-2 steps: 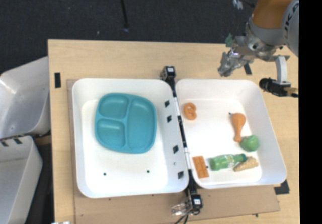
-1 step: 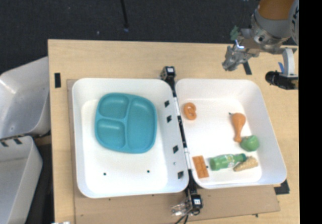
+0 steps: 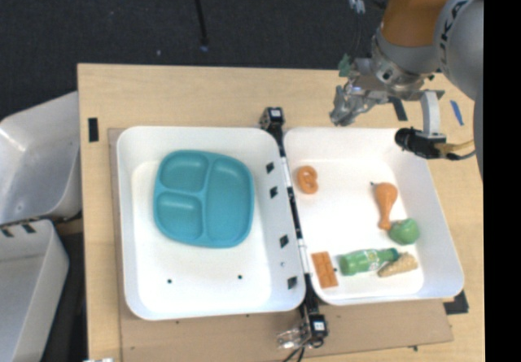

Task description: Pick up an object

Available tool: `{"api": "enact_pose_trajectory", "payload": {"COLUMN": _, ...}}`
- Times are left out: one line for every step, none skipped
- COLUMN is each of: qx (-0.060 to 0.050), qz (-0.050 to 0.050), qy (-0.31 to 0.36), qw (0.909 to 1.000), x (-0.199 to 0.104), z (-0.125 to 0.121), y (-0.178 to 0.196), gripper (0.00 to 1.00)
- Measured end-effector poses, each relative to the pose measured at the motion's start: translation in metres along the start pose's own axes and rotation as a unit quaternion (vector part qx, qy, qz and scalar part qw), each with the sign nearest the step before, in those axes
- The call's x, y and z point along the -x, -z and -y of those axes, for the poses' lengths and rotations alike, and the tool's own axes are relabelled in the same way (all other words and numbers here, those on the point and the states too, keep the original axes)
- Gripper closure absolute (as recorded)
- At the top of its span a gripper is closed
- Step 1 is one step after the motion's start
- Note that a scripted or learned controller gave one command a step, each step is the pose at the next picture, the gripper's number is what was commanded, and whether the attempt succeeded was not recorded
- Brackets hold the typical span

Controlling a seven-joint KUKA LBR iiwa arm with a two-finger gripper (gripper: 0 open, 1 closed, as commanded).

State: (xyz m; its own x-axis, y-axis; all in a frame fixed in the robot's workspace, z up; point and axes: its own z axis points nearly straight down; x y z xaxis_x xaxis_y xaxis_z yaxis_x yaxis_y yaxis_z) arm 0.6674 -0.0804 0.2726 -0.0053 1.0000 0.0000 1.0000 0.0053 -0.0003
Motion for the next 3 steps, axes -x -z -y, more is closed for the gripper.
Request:
{"api": "enact_pose_trajectory", "payload": {"qx": 0.0, "qz": 0.0, "qy": 0.0, "qw": 1.0, "x": -0.052, "z": 0.009, "y": -0.007, "gripper": 1.0}}
{"api": "enact_pose_trajectory", "payload": {"qx": -0.001, "qz": 0.0, "qy": 0.0, "qw": 1.0, "x": -0.105, "z": 0.024, "y": -0.02, "gripper": 1.0}}
{"api": "enact_pose_trajectory", "payload": {"qx": -0.001, "qz": 0.0, "qy": 0.0, "qw": 1.0, "x": -0.142, "z": 0.044, "y": -0.022, "gripper": 1.0}}
